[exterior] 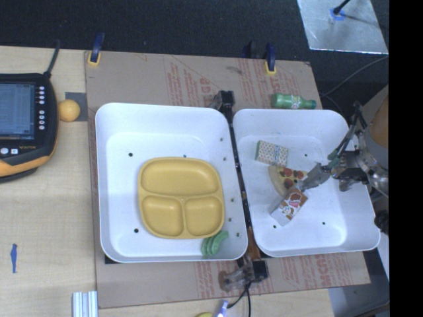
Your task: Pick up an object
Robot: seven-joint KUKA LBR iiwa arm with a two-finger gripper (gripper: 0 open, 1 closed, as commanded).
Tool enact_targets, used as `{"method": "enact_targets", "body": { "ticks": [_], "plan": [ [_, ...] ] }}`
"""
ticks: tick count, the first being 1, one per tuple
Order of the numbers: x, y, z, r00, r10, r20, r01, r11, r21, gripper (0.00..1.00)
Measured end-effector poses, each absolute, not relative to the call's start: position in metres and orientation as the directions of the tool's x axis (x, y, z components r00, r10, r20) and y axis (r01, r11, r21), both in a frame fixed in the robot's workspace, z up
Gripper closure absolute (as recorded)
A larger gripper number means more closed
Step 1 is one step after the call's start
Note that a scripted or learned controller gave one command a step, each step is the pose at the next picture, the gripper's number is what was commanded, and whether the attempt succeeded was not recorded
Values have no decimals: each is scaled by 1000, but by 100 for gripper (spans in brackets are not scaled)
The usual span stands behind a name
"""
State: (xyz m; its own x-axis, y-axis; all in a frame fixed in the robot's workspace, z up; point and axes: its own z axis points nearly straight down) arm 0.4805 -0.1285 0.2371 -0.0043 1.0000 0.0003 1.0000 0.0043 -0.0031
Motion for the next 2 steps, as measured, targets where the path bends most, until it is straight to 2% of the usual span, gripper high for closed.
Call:
{"method": "enact_targets", "body": {
  "ticks": [1, 2],
  "plan": [
    [571, -145, 209, -7, 1000, -1, 1000, 7, -3, 0],
    [565, -139, 91, -5, 1000, 0, 1000, 5, -5, 0]
  ]
}}
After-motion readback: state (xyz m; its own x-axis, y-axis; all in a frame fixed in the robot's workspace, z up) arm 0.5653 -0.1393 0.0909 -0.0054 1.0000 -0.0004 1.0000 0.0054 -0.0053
